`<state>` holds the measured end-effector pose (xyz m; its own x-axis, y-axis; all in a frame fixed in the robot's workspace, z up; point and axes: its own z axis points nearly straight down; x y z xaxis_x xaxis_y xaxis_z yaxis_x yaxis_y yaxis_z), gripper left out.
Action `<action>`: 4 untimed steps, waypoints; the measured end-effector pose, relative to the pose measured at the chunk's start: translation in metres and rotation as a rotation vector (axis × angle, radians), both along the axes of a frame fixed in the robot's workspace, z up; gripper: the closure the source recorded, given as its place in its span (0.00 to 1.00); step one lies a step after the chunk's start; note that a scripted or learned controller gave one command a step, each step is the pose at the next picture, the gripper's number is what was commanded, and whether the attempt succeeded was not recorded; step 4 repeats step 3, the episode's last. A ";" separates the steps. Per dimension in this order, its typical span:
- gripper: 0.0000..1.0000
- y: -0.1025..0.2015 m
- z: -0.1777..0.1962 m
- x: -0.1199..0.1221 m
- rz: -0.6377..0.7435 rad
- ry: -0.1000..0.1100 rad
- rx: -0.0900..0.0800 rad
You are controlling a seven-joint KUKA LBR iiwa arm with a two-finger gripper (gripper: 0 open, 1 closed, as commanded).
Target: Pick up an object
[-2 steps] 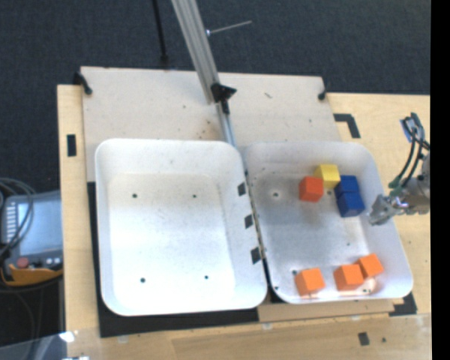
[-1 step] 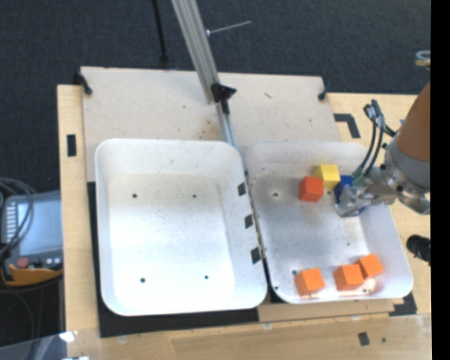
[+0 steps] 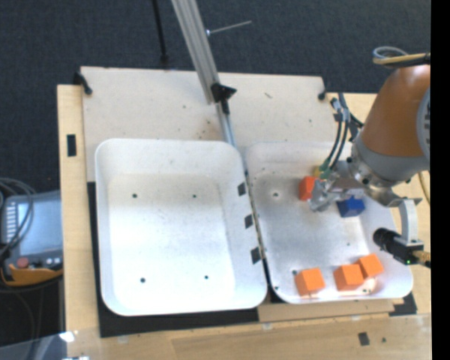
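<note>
Because the task names no particular object, you may take any block in the right bin, and the arm has gone for the upper group. There, a small orange block lies just left of the gripper, close enough that it may be touching, though you cannot confirm it sits between the fingers. Whether the pincer is spread or pressed together cannot be told; the wrist hides it from above. A blue block lies just right of the gripper, partly under the arm.

Three more orange blocks sit along the near edge of the same bin: one to the left, one in the middle, and one touching it on the right. They are well apart from the gripper.

The left bin lies side by side with the right one, its floor speckled. Both bins rest on a pale board. A metal rail slants down to the gap between the bins.

My judgement: the grasp is under way, not yet proven.
</note>
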<state>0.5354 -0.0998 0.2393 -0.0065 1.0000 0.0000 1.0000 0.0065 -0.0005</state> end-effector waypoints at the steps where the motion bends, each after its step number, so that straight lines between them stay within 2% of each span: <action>1: 1.00 0.048 0.008 0.009 0.002 -0.002 0.002; 2: 1.00 0.104 0.015 0.023 0.003 -0.002 0.002; 3: 1.00 0.150 0.002 0.034 -0.001 -0.002 -0.001; 4: 1.00 0.150 0.002 0.034 -0.001 -0.002 -0.001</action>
